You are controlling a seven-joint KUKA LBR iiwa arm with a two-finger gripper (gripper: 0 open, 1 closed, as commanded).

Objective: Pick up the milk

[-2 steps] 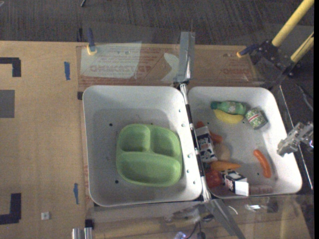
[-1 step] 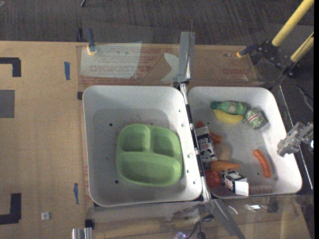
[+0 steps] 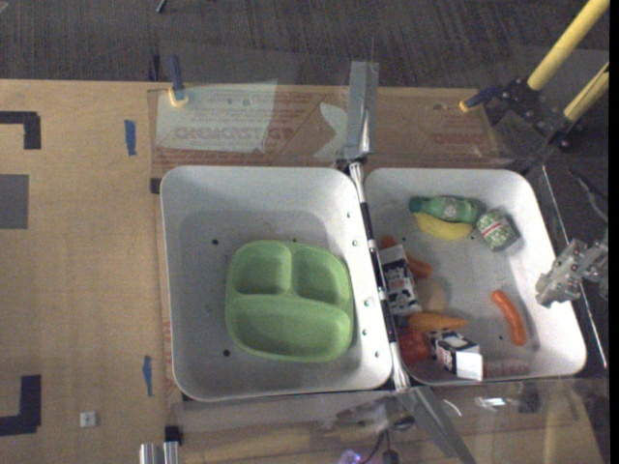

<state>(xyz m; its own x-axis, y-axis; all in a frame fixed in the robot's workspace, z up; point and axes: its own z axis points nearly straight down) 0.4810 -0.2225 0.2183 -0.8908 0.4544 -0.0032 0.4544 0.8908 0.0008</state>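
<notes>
Two shallow white bins sit side by side on a tan bench [image 3: 77, 288], their inner rims touching along the middle. The left bin [image 3: 193, 211] holds a green divided plate [image 3: 288, 300] with three compartments, lying flat slightly toward the near right of the bin floor. The right bin [image 3: 542, 220] holds a scatter of smaller things. At its far side a green bottle [image 3: 445, 207] lies on its side, with a yellow banana [image 3: 442, 227] just beside it on the near side, and a small green can [image 3: 495, 229] tipped over close to the right of both. A red sausage [image 3: 510, 316] lies slantwise near the right wall, well apart from the rest. The milk [image 3: 397, 280], a small carton with dark patches on white, lies against the left wall of the right bin, next to the shared rim. Near it toward the front lie a carrot [image 3: 437, 322] and a second small carton [image 3: 457, 355], which sits in the near left corner beside something red. The gripper [image 3: 567, 276] hangs over the right rim of the right bin, far from the milk; whether its fingers are apart or together cannot be told.
</notes>
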